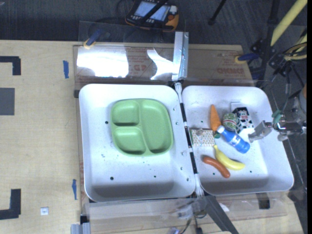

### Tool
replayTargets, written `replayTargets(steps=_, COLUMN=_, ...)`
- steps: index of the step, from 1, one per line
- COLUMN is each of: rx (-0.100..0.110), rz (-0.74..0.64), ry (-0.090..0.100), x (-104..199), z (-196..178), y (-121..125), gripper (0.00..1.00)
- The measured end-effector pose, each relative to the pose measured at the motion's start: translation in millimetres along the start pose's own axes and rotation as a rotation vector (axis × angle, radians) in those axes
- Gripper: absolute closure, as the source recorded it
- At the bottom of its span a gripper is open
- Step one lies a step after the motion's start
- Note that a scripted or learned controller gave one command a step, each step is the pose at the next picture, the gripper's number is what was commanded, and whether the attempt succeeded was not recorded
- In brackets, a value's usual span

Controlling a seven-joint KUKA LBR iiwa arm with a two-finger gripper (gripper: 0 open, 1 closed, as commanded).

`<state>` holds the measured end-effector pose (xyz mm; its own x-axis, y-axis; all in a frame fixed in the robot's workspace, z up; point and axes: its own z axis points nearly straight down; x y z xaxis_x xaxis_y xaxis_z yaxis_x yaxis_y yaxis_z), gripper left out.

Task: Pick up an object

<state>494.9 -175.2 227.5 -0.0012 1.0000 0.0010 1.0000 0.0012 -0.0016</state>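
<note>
Nearest the lens, the left bin [92, 145] spreads widest, well to the claw's left, and carries a green divided plate [142, 126] with three compartments. Right beside it the right bin [278, 172] holds all the small items; the claw [260, 131] hangs over this bin's right side, at the end of the arm [292, 126] that comes in across the bin's right rim. Whether the claw is wide or narrow cannot be told, and nothing is seen between its tips. Just left of the claw lies a blue bottle [234, 141]. Below-left of it rest a yellow banana [229, 161] and a red sausage [216, 165], touching. Farther left lie an orange carrot [214, 118] and a speckled sponge [202, 138]. A small dark-topped box [241, 113] sits up-left of the claw.
</note>
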Motion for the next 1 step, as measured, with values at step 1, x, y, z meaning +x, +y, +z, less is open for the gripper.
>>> replayTargets(steps=1, rx=0.001, rz=0.248, ry=0.0, x=10.6, z=130.5, y=4.6, gripper=0.0)
